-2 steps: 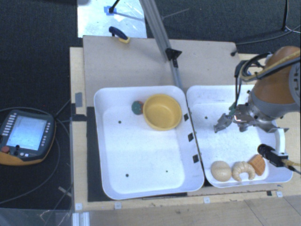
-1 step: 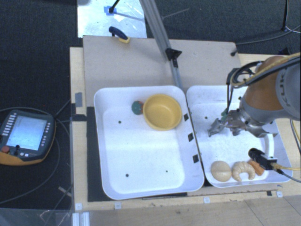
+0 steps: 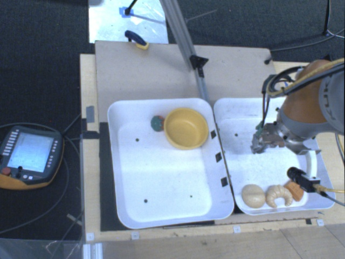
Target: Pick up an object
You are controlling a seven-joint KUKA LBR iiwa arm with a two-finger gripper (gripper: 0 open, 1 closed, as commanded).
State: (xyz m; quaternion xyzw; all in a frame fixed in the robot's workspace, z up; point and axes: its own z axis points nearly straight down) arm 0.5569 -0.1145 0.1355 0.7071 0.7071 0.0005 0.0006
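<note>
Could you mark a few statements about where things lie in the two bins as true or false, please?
1. The yellow bowl sits in the left bin. True.
2. A small green object lies beside the bowl. True.
3. The bread roll is in the left bin. False: it lies in the right bin, near its front edge.
4. The croissant lies between the roll and an orange piece. True.
5. The gripper is over the bowl. False: it is over the right bin.
6. The bowl lies upside down. False: its hollow faces up.
</note>
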